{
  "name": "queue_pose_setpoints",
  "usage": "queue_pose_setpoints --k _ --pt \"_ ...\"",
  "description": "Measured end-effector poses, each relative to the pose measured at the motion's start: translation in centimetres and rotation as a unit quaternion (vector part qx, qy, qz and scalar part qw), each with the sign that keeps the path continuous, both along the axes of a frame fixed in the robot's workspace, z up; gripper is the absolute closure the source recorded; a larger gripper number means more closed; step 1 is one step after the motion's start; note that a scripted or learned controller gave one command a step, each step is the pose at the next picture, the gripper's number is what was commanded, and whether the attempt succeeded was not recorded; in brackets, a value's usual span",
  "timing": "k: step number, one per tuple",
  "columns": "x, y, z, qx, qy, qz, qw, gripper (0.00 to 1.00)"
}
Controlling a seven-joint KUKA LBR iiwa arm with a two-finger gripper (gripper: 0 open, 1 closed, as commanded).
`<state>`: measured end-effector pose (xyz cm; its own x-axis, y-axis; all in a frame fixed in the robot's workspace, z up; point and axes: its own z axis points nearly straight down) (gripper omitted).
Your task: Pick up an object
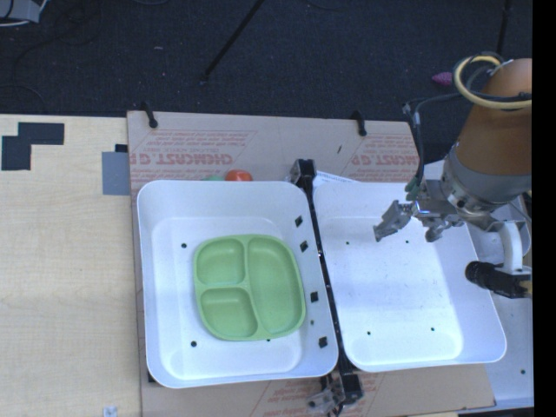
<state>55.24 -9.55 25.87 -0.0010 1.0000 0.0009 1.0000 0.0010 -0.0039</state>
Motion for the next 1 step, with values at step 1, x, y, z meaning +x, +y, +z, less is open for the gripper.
queue_pose_setpoints --k 1 --pt "0.1 0.18 -4.37 0.0002 0.002 0.0 1.0 0.0"
